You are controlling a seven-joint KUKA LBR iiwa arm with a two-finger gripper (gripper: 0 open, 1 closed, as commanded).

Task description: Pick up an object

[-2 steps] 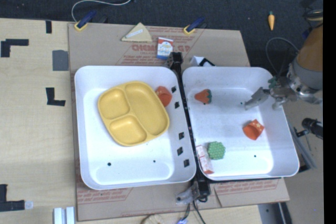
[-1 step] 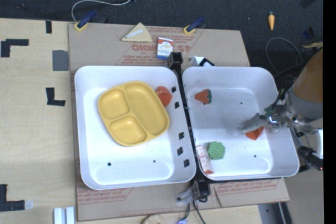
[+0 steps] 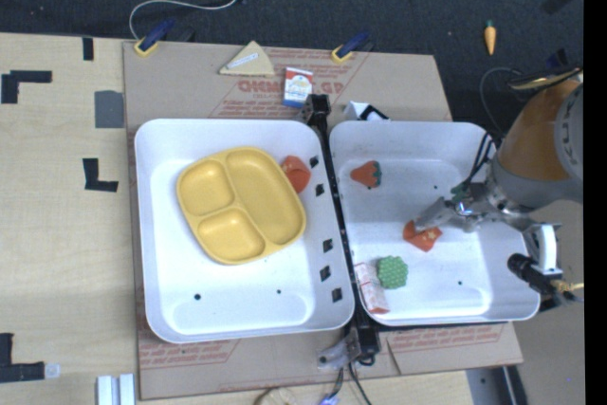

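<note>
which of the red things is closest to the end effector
The red piece in the middle of the right bin, right at the end effector. The strawberry and the tomato lie farther left.

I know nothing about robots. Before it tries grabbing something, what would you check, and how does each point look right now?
1. Tool over the right bin: ok.
2. Target nearby: ok, the red piece lies right at the tool tip.
3. Red piece actually held: cannot tell.
4. Neighbours out of the way: ok, the green object and the strawberry-like toy lie apart from it.
5. Yellow tray out of the path: ok, it sits in the left bin.
</note>
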